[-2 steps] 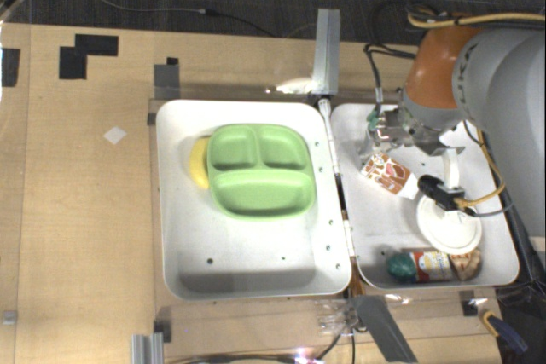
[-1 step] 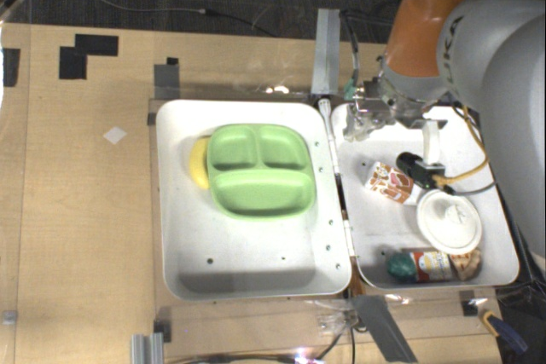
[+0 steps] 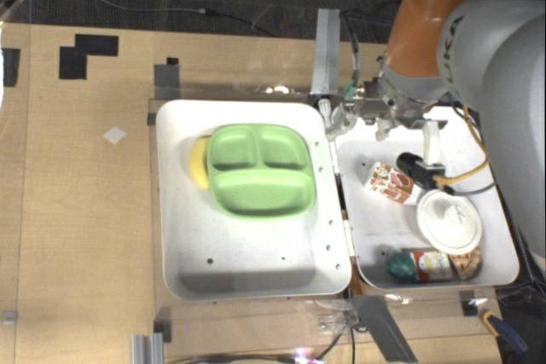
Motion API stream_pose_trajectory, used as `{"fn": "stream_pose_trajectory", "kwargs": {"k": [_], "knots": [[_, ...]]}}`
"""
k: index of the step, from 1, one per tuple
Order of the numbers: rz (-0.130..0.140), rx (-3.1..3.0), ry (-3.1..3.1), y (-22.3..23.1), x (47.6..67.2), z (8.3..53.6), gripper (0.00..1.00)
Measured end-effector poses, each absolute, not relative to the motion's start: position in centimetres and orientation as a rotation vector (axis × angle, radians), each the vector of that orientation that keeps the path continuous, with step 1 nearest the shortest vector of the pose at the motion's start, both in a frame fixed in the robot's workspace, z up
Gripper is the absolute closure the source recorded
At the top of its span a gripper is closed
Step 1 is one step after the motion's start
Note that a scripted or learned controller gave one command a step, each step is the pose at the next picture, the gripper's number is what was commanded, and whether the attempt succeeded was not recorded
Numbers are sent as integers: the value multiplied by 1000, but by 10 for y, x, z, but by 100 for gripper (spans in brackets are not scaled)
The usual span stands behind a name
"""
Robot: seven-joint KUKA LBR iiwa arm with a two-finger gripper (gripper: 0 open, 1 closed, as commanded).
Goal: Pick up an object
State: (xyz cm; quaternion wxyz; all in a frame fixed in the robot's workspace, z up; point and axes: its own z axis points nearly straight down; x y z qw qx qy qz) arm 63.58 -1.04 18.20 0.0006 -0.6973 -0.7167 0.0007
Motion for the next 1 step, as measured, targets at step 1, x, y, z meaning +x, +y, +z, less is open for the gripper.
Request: {"fn": "stream_pose_trajectory", "kwargs": {"k": [1], "knots": [[3, -2065, -2364, -74, 585, 181, 0]]}}
